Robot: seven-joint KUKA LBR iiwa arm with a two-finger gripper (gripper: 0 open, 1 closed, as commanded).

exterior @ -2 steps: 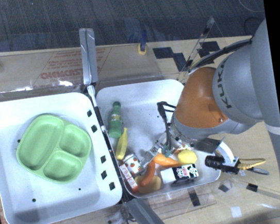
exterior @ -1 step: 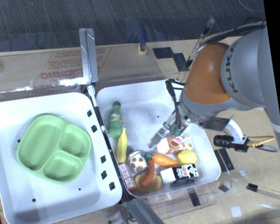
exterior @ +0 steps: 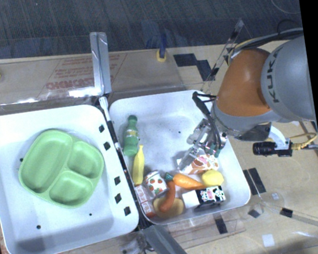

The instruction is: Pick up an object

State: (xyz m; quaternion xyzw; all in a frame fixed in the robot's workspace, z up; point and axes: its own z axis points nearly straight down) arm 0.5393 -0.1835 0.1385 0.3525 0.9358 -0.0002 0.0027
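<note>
The tool [exterior: 200, 147] hangs low in the right bin [exterior: 162, 108], at about four o'clock from that bin's middle, just above the heap of toy food; whether it grips anything I cannot tell. In that bin: one green bottle [exterior: 130, 135], one banana [exterior: 138, 165], one carrot [exterior: 186, 180], one lemon [exterior: 212, 177], one cow-patterned carton [exterior: 210, 195]. The left bin [exterior: 9, 193] holds one green divided plate [exterior: 62, 167]. Two white bins sit on a wooden tabletop [exterior: 287, 193]

Grey KUKA iiwa robot arm [exterior: 285, 81] with rounded casing, white "KUKA" lettering, a glossy orange band [exterior: 242, 90], black cabling, and a metallic two-finger gripper [exterior: 200, 147].
</note>
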